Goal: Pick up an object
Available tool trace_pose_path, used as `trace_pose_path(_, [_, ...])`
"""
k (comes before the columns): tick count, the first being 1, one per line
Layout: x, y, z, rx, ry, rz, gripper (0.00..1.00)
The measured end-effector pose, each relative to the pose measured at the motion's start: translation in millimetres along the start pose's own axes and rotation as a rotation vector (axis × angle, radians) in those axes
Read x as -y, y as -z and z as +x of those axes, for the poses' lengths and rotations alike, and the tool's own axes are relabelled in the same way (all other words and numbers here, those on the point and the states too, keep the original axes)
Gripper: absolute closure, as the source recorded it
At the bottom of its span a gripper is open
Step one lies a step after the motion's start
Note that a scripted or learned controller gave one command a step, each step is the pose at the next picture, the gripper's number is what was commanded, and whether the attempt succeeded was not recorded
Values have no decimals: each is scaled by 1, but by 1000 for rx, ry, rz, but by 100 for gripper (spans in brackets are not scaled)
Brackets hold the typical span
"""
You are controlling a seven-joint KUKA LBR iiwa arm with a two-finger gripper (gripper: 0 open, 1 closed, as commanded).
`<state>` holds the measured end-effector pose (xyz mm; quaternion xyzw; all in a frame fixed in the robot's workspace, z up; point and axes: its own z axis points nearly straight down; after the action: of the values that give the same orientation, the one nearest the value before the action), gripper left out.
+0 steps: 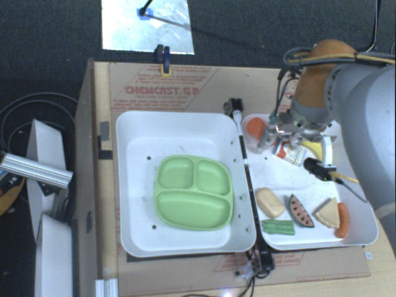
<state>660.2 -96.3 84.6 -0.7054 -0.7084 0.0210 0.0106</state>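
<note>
The hand [281, 136] hangs low in the right bin [365, 228]'s far corner beside a round orange-red toy tomato [254, 127]; whether it is apart or together, I cannot tell.

The green tray [193, 192] looks like smooth matt plastic, lying in a glossy white plastic bin [133, 184]. The surface [162, 85] is brown printed cardboard, dull and flat. At 12 o'clock lies a shiny foil-like sheet [147, 17]; the floor [43, 42] is dark rough carpet.
</note>
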Motion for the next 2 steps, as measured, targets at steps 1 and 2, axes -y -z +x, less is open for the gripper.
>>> trace_pose_path(1, [-1, 12, -11, -18, -2, -10, 0])
trace_pose_path(2, [-2, 0, -2, -16, 5, -3, 0])
